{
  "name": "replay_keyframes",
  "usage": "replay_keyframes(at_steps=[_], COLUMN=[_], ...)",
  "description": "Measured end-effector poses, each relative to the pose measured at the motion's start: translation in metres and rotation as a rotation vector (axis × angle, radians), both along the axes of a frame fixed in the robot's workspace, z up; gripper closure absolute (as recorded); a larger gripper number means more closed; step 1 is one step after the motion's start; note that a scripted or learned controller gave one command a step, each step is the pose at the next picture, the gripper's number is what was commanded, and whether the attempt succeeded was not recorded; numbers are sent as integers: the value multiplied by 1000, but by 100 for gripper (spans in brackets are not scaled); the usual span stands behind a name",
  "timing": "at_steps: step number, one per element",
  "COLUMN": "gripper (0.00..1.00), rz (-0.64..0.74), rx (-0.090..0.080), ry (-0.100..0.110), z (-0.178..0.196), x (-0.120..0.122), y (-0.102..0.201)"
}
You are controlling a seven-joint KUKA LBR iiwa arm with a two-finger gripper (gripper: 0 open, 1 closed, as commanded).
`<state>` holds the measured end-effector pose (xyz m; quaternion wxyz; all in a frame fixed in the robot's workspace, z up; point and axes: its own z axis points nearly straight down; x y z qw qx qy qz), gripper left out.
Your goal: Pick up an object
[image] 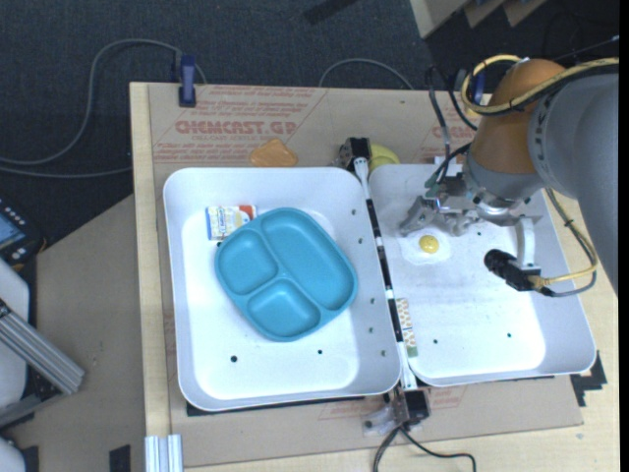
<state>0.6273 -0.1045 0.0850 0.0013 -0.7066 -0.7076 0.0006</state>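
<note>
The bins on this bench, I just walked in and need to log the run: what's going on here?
A grey robot arm reaches in from the right, its gripper low over the right bin, just above a small fried-egg toy. Nothing is visibly held yet. The left bin holds a blue divided plate and a small carton.

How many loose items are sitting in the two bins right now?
3. A blue divided tray and a small carton beside it in the left bin; a fried-egg toy in the right bin. The arm may hide more.
</note>
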Motion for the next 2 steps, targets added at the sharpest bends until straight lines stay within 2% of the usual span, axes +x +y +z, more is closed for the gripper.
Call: replay_keyframes(at_steps=[1,2], gripper=[0,100], rz=[-2,-2], rx=[0,-1], ry=[0,-7], z=[0,12], x=[-13,-11], y=[-2,-2])
